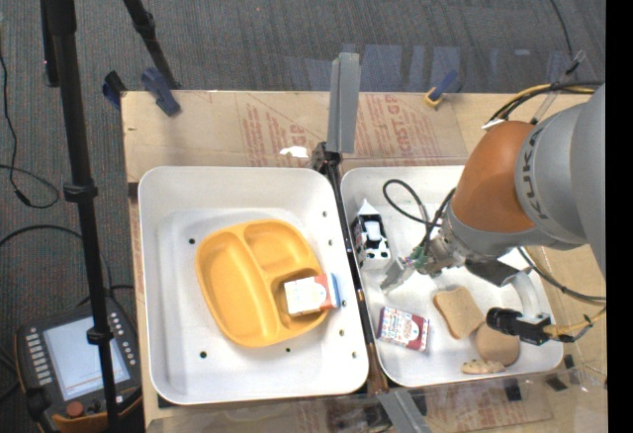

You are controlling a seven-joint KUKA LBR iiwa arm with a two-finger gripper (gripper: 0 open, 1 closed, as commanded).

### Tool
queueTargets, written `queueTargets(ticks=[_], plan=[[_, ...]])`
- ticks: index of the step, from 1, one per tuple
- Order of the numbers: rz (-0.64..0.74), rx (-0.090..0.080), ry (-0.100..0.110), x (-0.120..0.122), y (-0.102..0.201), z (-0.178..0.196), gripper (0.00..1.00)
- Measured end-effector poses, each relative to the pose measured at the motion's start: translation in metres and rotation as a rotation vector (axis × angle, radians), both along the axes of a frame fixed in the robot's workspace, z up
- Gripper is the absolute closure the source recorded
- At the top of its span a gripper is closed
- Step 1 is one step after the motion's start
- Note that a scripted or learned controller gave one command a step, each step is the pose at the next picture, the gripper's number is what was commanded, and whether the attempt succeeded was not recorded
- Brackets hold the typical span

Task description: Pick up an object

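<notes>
My gripper (404,270) hangs low in the right bin (435,180), near its left-middle part, below the arm's orange band (499,179). Just to its left, a small black-and-white carton (370,236) lies against the bin's left wall. In front of the gripper sits a pink and red box (404,328). A toy bread slice (456,310), a round brown piece (497,346) and a small tan piece (481,366) lie toward the front right corner. Nothing can be made out in the gripper.
The left bin (168,223) holds a yellow divided plate (237,273) with a small white and orange carton (307,296) on it. A grey upright post (343,105) stands behind the divider between the bins. A black cable (406,199) loops by the wrist.
</notes>
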State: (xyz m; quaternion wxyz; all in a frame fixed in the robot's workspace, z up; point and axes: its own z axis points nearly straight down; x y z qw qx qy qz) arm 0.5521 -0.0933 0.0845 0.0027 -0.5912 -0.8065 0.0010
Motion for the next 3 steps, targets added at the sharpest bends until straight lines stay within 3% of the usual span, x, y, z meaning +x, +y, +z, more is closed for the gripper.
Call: queueTargets(ticks=[1,2,3], plan=[[0.06,-0.001,-0.003,0.078,-0.01,0.005,0.0],[0.257,0.0,-0.006,0.092,-0.116,0.069,0.0],[0.146,0.001,-0.002,0.029,-0.069,0.017,0.0]])
